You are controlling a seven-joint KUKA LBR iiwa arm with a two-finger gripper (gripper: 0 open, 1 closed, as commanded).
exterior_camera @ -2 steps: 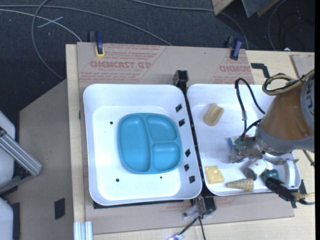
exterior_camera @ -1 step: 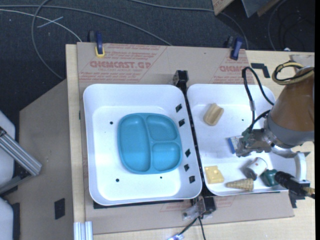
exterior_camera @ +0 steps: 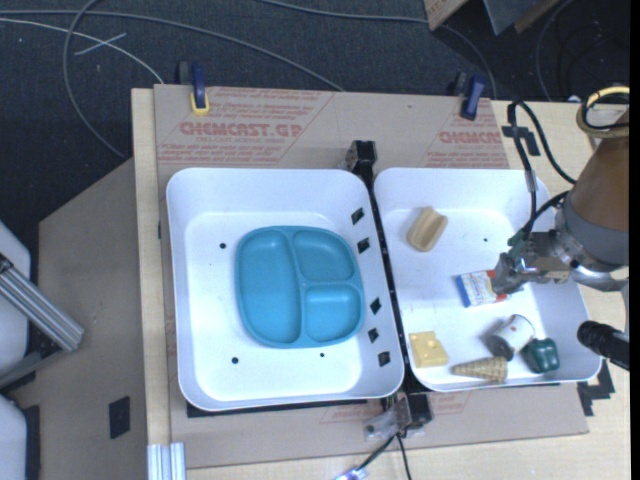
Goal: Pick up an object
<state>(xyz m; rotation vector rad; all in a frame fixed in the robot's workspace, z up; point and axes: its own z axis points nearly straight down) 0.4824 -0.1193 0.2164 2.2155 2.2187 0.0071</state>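
The bench [exterior_camera: 250, 128] bears two white bins side by side. The left bin [exterior_camera: 200, 208] holds a blue plate [exterior_camera: 298, 285] at its middle, with open floor all round it out to the rim. The right bin [exterior_camera: 460, 193] has bare floor along its far side and left part; its things crowd the near right corner. The arm [exterior_camera: 600, 203] comes in over the right rim, cut off at the picture's edge. The gripper [exterior_camera: 505, 273] sits low at the right end of a blue and white packet [exterior_camera: 473, 288]; whether its tips are spread or closed round the packet cannot be made out. Far left lies a tan block [exterior_camera: 426, 228]. Near the front rim lie a yellow cheese wedge [exterior_camera: 428, 348], a cone [exterior_camera: 482, 370], a grey and white piece [exterior_camera: 508, 336], hard to identify, and a dark green piece [exterior_camera: 541, 355].
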